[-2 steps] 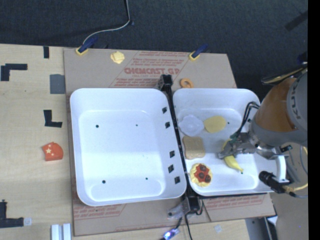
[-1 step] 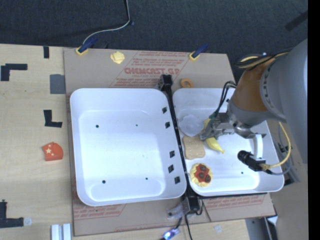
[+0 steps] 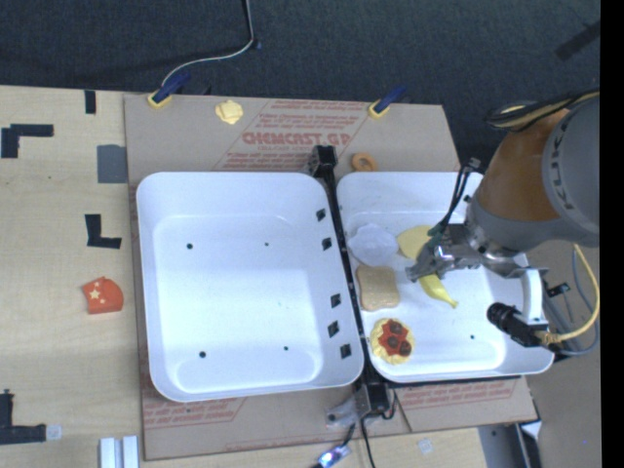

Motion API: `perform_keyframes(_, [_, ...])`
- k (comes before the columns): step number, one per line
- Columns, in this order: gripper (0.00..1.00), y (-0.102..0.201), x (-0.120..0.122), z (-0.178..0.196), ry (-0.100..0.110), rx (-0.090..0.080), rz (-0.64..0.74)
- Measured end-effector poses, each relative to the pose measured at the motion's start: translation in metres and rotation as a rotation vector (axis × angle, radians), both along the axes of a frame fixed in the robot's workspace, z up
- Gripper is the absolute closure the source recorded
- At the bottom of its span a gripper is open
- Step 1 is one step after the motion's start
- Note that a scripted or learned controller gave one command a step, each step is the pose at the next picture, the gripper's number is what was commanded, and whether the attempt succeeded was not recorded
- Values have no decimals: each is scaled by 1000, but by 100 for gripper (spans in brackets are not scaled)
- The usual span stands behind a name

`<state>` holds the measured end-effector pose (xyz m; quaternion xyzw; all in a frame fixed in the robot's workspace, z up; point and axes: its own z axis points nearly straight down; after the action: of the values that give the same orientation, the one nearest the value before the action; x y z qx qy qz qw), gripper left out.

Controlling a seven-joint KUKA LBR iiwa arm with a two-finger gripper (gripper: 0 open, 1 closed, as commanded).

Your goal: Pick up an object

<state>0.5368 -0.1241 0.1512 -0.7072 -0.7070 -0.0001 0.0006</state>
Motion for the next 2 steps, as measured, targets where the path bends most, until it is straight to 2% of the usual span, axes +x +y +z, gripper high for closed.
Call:
perform_keyframes(1, [100,87,-4,35,-1,1,9])
perform_keyframes(2, [100,116,11,32,1,0,5])
